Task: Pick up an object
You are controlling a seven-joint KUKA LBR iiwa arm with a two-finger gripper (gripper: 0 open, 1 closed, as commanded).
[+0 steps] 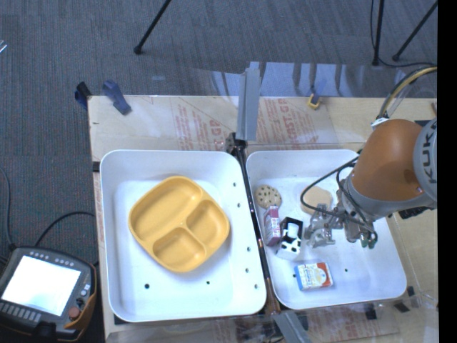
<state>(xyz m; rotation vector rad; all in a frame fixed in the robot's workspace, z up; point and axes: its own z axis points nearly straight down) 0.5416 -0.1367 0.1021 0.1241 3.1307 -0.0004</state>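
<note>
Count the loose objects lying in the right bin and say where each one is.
5. In the right bin: cookie and pink carton near the left wall, black-and-white toy beside the carton, tan piece by the gripper, small packet at the front. The arm may hide others.

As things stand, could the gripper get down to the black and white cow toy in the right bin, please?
Probably yes: the gripper hangs just beside the cow toy, nothing lies on top of it, though the pink carton sits close against it.

Looks like a robotics lab here: grey carpet floor (43,41) underfoot, black tripod legs (157,16) standing behind the bench (178,120). A teach pendant (44,288) glows at the lower left, its cable (50,227) trailing across the carpet.
</note>
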